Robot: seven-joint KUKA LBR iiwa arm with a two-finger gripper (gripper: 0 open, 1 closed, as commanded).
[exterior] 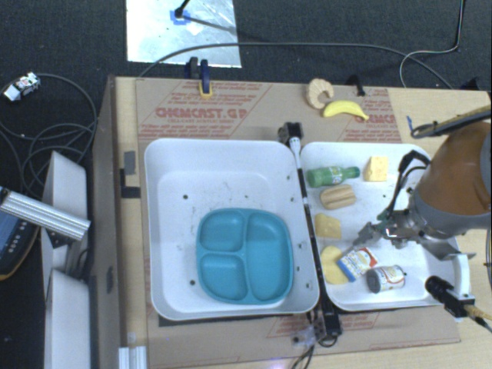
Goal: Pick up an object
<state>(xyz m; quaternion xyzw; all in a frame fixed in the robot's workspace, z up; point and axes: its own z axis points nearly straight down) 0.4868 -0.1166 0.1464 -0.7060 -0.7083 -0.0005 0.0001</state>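
The right bin (430, 302) holds several small items. A green bottle (332, 176) lies at its back, with a yellow cheese wedge (376, 168) to its right. A tan bun (337, 197) lies below the bottle. Down the bin's left side sit a yellow piece (327, 226) and another yellow piece (332, 263). Toward the front lie a blue, white and red packet (357, 262) and a small grey can (385, 277). My gripper (367, 237) reaches in from the right and hovers just above the packet's upper edge. The arm's wrist hides the bin's right part.
The left bin (165, 164) holds a blue divided plate (245, 254). A black divider (304, 206) runs between the bins. Behind the bins on the cardboard lie a banana (344, 110) and a beige ring-shaped piece (319, 92). A blue and yellow clamp (201, 75) sits at the back edge.
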